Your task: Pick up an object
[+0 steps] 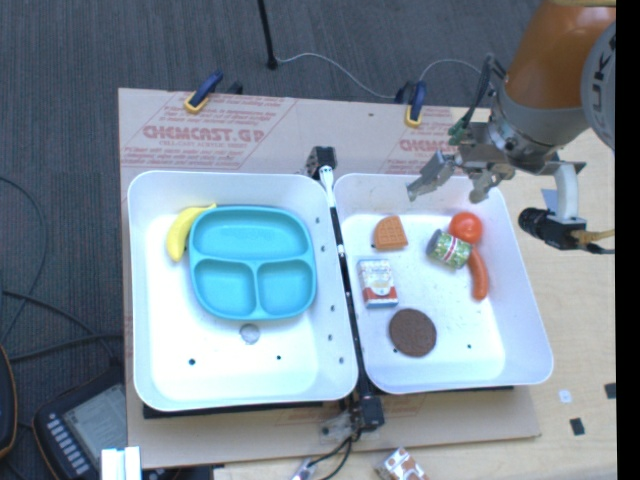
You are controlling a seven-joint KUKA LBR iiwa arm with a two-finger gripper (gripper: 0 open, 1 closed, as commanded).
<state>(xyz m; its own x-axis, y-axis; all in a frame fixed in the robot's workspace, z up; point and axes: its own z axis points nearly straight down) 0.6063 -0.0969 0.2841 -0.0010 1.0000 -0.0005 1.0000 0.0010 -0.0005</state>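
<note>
The right bin (520,353) holds several small items: an orange waffle piece (390,233), a green can (449,250) on its side, a red tomato (466,227), a red sausage (479,274), a red-and-white box (378,282) and a round brown cookie (412,332). My gripper (453,185) hangs over the bin's far edge, above and just behind the tomato and can. It is open, its two fingers spread wide apart, with nothing between them.
The left bin (170,368) carries a blue divided plate (252,263) and a yellow banana (181,230) at the plate's far-left side. A black divider (340,258) runs between the bins. Clamps and cables lie along the board's far edge.
</note>
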